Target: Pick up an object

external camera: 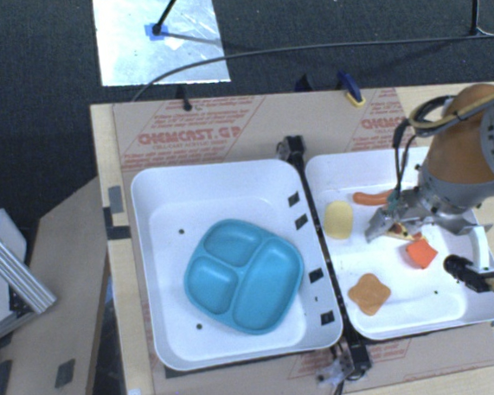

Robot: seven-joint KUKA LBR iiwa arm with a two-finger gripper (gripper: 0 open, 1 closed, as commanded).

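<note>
The gripper (388, 219) is low in the right bin (348, 167); whether it is released or clenched cannot be told. An orange block (421, 254) lies just beside it, with a red-orange sausage (370, 196), yellow piece (339, 219) and orange cookie-like piece (368, 293) nearby. The left bin (164, 196) holds a blue divided plate (244, 275).

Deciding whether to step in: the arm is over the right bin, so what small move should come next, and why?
Probably a short descent onto one item. The gripper sits low in the right bin, between the pale yellow piece and the orange-red block, with the small sausage just behind. I see nothing between its fingers.
</note>
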